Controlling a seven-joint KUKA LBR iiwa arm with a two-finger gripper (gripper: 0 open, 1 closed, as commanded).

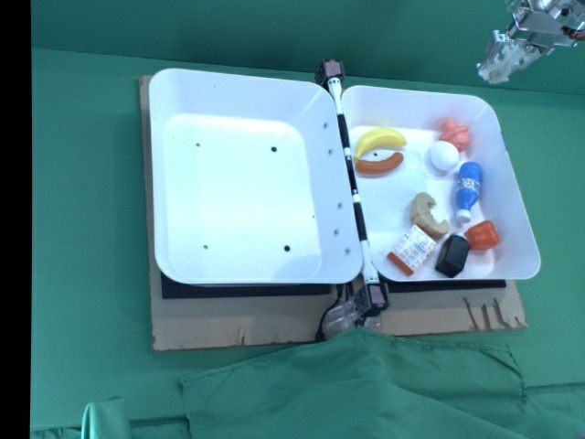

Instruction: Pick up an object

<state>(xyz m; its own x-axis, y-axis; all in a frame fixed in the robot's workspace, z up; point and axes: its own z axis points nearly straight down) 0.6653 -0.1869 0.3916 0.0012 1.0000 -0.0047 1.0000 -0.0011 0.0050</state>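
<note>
Green cloth is covering the whole bench, and the two white bins are sitting side by side on a brown board in the middle of it. The left bin [242, 186] is holding nothing I can make out, while the right bin [516, 245] is carrying all the goodies: a yellow banana [380, 139] lying right next to a sausage [378, 164], a white ball [444, 155], a reddish strawberry-looking thing [454, 133], a blue bottle [468, 188], a tan pastry-ish piece [426, 214], a small red-and-white packet [412, 249], a black block [452, 255] and an orange-red pepper thing [482, 235].

The gripper [501, 62] is hanging up in the far right corner, well above and behind the right bin, carrying nothing. Honestly can't tell from here whether it's spread or closed.

So I'm reading this as the very start: nothing picked yet, arm just hovering. Next it's needing to swing over the right bin, choose a target and drop straight down. I'm guessing the ball or the bottle is giving it the most room.
</note>
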